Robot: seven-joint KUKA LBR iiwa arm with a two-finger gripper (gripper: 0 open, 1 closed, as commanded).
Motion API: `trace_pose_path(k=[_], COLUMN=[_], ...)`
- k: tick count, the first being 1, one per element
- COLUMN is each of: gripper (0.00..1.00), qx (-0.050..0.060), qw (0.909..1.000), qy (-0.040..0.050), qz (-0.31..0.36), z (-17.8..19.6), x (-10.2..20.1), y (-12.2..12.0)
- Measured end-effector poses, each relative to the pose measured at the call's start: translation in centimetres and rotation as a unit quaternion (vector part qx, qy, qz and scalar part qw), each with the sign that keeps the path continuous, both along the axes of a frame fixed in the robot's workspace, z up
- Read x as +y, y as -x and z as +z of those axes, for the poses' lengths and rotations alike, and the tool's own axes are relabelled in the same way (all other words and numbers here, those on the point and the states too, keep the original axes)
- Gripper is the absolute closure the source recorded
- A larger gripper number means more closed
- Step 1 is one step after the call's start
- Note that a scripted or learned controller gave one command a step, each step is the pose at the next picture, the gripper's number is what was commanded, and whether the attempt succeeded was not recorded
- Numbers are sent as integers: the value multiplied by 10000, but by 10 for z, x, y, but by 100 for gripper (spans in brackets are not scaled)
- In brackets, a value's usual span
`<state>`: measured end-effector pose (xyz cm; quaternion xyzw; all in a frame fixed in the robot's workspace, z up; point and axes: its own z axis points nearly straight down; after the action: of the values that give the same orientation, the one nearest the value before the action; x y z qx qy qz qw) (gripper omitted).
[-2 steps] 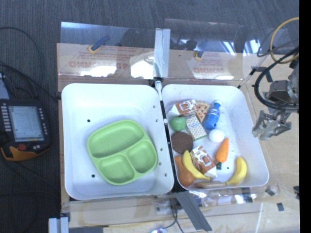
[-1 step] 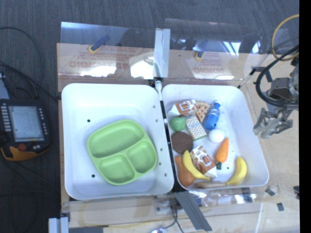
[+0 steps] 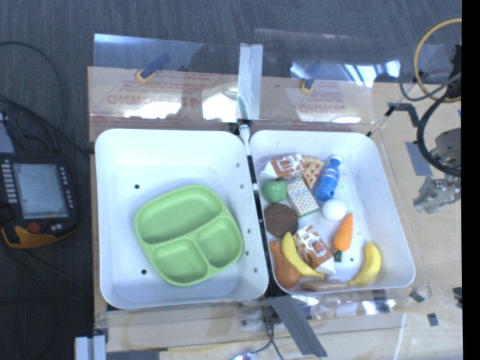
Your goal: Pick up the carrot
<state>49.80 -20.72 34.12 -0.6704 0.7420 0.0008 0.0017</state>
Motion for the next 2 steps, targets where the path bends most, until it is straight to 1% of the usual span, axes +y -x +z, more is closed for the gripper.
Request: trace_pose_path(k=[1, 2], gripper=[100, 100], qx=[-8, -13], qw=[9753, 9756], qy=[0, -25], qz=[2207, 2196], z=[2, 10], x=[-16, -15], y=[13, 12])
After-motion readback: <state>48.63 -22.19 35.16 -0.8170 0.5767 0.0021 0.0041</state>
